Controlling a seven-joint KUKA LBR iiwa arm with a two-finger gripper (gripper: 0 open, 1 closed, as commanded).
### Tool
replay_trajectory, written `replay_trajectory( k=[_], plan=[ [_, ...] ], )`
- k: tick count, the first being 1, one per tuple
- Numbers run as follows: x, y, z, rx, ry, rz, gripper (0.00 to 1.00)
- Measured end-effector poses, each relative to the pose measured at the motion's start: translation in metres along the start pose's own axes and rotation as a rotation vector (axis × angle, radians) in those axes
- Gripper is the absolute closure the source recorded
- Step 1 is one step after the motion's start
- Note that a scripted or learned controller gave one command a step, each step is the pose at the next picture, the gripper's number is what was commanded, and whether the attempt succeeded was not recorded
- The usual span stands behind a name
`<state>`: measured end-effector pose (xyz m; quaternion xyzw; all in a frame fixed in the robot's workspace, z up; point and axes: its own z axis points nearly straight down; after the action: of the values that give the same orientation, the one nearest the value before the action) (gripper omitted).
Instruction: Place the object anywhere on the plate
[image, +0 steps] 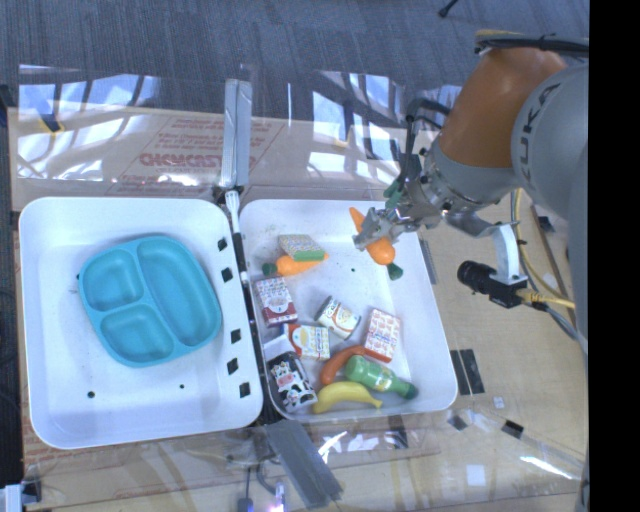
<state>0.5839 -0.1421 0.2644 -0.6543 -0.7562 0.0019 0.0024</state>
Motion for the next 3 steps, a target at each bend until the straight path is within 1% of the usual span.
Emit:
replay_trajectory(
  k=[1,2,3],
  plan=[
    [0.048,0.081,0.041,0.003,-0.001,0.18,1.0],
    [0.127,0.054,0.007,0.003,0.0,-0.018,1.0],
    [0.208,0.03,0.017,0.005,-0.002,0.1,1.0]
  ],
)
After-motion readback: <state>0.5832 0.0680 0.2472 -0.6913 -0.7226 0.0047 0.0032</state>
